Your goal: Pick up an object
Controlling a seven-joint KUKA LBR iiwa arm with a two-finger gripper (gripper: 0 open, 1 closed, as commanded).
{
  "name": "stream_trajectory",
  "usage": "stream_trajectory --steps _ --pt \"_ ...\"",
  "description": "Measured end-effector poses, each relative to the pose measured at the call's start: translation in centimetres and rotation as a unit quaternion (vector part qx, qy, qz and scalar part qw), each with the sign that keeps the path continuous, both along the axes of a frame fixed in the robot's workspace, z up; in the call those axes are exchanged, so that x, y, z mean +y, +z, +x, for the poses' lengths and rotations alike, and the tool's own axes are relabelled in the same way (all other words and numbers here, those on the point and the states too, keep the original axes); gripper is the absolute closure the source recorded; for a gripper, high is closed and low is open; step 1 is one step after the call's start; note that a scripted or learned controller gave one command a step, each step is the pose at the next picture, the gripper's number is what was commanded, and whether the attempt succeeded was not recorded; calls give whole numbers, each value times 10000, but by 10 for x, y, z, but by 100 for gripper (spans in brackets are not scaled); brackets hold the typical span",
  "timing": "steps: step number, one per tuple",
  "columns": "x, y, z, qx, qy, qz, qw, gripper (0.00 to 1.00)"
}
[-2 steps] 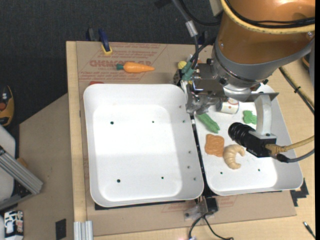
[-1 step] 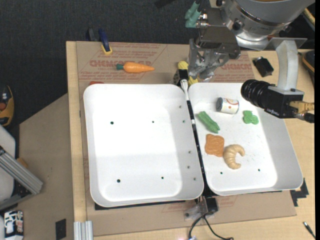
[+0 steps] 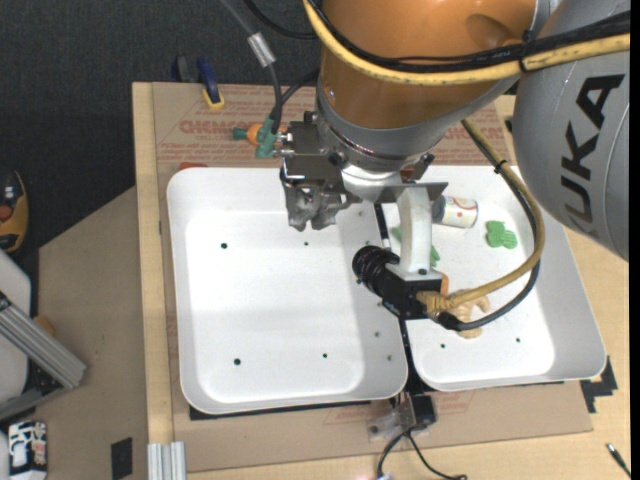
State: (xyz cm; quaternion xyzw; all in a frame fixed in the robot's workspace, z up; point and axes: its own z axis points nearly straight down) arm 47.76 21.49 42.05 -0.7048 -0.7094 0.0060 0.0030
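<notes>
1. Camera view, arm (image 3: 440, 48): a glossy orange band and smooth grey casing fill the upper right; black and yellow cables loop down from it.
2. Gripper (image 3: 312, 208): a dark metal block hanging over the back edge of the left bin (image 3: 260, 308). Whether it is spread or pressed together cannot be told, and nothing is seen held in it.
3. Bins: two shallow white plastic trays with rounded corners, side by side and touching; small dark dots mark the left bin's floor.
4. Right bin (image 3: 520, 348): holds a green, lumpy toy (image 3: 501, 235) near its back right, a small white cylinder (image 3: 459, 212) just left of it, and a tan object (image 3: 468, 318) partly under the cables.
5. Surface: the bins rest on a brown cardboard sheet (image 3: 160, 168) printed with red lettering, over dark speckled flooring.
</notes>
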Motion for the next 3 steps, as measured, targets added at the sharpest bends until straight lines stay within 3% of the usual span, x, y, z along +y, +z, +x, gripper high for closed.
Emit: stream_trajectory --steps 1,2,3 --pt "10 122 2 -132 -20 58 9999 100" --pt "10 115 1 -64 -26 22 10000 0" --pt "11 126 2 -85 -19 33 10000 100"
